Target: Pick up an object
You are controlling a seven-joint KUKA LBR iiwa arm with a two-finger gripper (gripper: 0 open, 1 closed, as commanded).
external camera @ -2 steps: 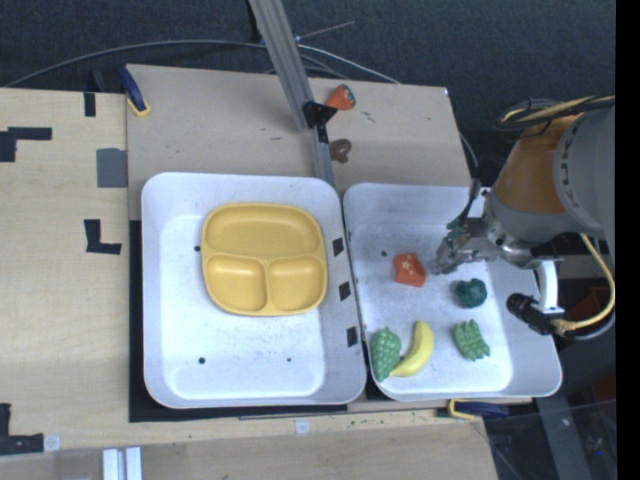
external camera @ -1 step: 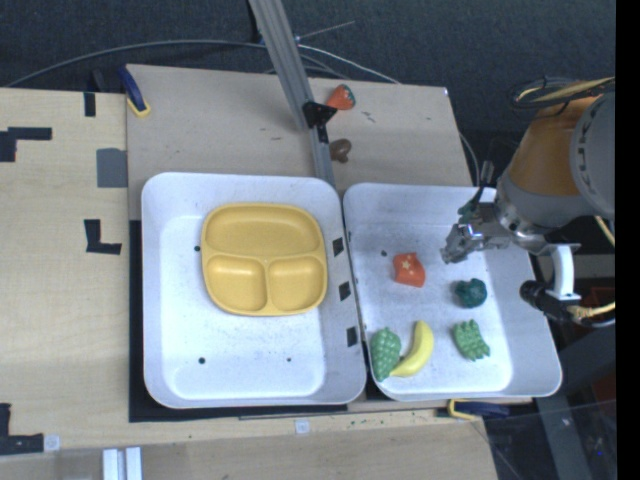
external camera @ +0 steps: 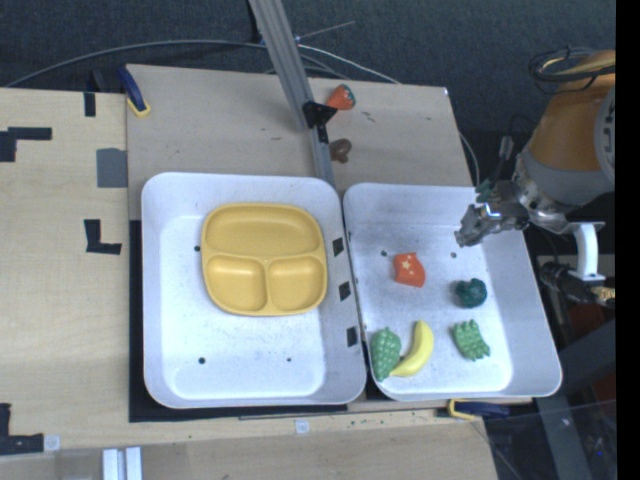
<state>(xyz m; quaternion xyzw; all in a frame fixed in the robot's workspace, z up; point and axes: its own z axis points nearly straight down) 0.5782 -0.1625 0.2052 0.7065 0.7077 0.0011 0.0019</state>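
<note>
The right bin (external camera: 520, 368) holds a red strawberry-like toy (external camera: 408, 269), a dark green round toy (external camera: 470, 291), a light green leafy toy (external camera: 470, 339), a yellow banana (external camera: 415, 349) and a green bumpy toy (external camera: 385, 350) touching the banana. My gripper (external camera: 472, 229) hangs over the bin's upper right part, right of and above the red toy and above the dark green one. Nothing shows between its fingers.
The left bin (external camera: 165, 298) carries a yellow three-compartment plate (external camera: 264, 258). A grey pole (external camera: 285, 53) slants down to the bins' top junction. A small red object (external camera: 342, 97) lies on the bench behind the bins. My arm comes in from the right edge.
</note>
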